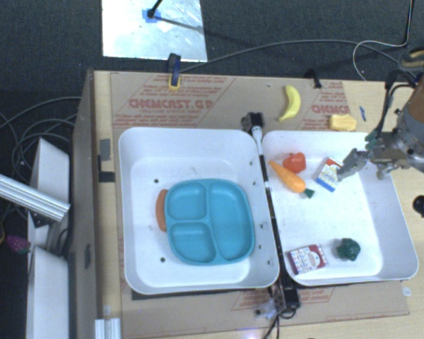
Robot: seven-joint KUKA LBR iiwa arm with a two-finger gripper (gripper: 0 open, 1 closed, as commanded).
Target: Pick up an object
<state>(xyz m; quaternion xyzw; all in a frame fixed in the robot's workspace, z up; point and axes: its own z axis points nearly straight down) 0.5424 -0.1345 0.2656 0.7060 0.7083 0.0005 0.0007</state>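
Pincer [353, 162]: two-finger metal pincer over the upper right part of the right bin; whether it is open or closed cannot be told, and no object can be confirmed in its grasp.
Nearest object: small red, white and blue carton [328, 174], lying in the right bin just to the left of the pincer tip; contact cannot be told.
Red object: small red rounded item [294, 162], further left of the pincer, past the carton.
Orange carrot: orange carrot-shaped toy with a green end [290, 178], lying at a slant just below the red rounded item, left of the pincer.
Green object: dark green lumpy item [348, 248], well below the pincer, near the front of the right bin.
Red packet: flat red and white packet [307, 259], beside the green item, below and to the left of the pincer.
Right bin: shallow white plastic bin [381, 210], holding the five objects above.
Left bin: shallow white plastic bin [191, 154], far to the left of the pincer.
Left bin contents: light blue divided plastic tray with three compartments [209, 221]; an orange oblong item [160, 210] touches its left edge.
Outside the bins: yellow toy banana [291, 102] and yellow block [343, 123] on the cardboard-covered bench [198, 104], above the pincer.
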